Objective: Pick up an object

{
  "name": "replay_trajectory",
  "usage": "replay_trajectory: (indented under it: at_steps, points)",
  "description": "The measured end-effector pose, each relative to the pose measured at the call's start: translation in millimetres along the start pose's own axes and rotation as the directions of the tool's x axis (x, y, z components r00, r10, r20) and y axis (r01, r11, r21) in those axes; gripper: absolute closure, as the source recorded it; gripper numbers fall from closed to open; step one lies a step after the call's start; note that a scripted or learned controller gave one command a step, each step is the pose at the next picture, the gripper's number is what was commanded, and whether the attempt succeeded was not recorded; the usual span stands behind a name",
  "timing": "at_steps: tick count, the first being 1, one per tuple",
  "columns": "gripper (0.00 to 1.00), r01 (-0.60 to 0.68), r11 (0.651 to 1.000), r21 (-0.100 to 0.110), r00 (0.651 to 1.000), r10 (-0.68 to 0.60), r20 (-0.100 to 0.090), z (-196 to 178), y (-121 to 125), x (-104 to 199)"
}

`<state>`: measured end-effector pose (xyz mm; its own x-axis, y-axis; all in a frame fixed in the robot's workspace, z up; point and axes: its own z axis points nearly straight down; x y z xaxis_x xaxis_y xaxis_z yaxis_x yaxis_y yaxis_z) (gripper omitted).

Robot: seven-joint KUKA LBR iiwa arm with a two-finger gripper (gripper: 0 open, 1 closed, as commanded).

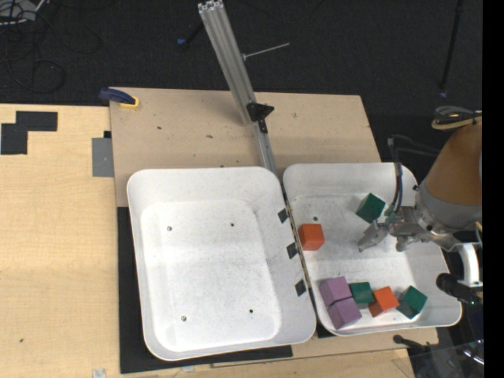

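The claw [386, 233] is seen low over the right bin [331, 181], reached in from the right. Its fingers [368, 239] look spread a bit, and nothing can be made out between them. A dark green block [370, 207] sits just up-left of it, near but whether touching can't be told. An orange cube [311, 237] is parked over by the bin's left wall, well apart from the claw. Along the bottom edge, 2 purple blocks [339, 301], a small green block [361, 293], another orange block [384, 299] and a green block in the corner [412, 301] are bunched together. The arm's wrist [453, 181] is cut off at the right. The left bin [209, 262] is set beside it on the worktop [189, 128].
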<state>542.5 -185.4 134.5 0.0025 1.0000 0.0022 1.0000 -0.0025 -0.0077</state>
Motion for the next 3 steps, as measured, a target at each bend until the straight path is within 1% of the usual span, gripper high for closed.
replay_trajectory:
  at_steps: [1, 2, 3]
  points:
    - [1.0, -0.007, 1.0, -0.004, 1.0, 0.007, 0.001, -12.6, 0.2, -1.5]
    - [1.0, 0.004, 1.0, -0.012, 1.0, -0.004, 0.003, -73.9, 6.5, -0.4]
    - [1.0, 0.005, 1.0, -0.012, 1.0, -0.005, 0.003, -129.7, 4.5, 8.8]
